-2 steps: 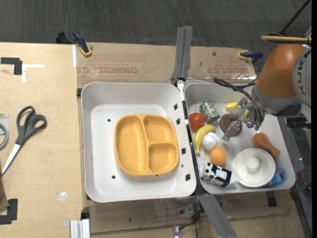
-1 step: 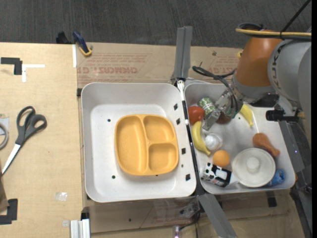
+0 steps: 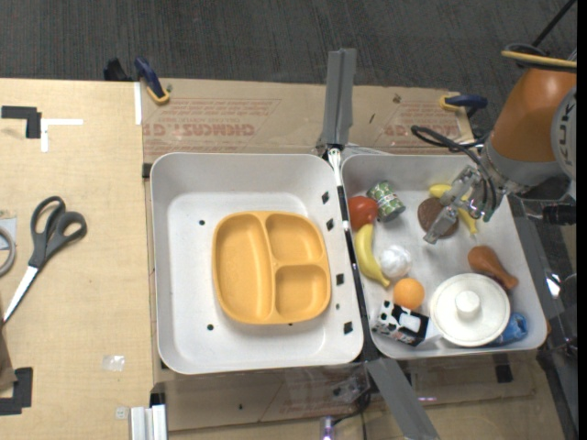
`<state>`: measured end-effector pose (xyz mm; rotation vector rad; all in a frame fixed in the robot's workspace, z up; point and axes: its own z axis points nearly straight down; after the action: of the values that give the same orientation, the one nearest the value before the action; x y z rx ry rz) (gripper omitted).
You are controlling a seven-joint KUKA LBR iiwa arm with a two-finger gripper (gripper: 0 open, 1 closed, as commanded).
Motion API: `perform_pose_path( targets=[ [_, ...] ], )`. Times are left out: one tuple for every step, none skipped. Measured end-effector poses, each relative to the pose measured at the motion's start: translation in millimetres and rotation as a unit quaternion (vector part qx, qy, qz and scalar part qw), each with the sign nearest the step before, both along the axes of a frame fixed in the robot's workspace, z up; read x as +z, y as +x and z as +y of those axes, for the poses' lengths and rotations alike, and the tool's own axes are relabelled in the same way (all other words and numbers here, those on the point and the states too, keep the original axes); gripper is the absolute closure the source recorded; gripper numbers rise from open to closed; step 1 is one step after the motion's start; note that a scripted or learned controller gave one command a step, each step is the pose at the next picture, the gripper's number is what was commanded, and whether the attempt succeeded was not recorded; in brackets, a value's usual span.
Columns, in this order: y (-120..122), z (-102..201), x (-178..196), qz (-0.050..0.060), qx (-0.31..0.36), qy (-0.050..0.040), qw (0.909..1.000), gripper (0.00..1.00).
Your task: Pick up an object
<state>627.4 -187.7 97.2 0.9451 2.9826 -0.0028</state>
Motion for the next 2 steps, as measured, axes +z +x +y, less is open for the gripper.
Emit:
perform_pose_path(
  targets=[
    [1, 40, 0, 0.0, -0.079, 0.0021, 0.9968, 0.0],
    [3, 40, 11, -0.004, -0.078, 0.0003, 0.9969, 1.0]
  ],
)
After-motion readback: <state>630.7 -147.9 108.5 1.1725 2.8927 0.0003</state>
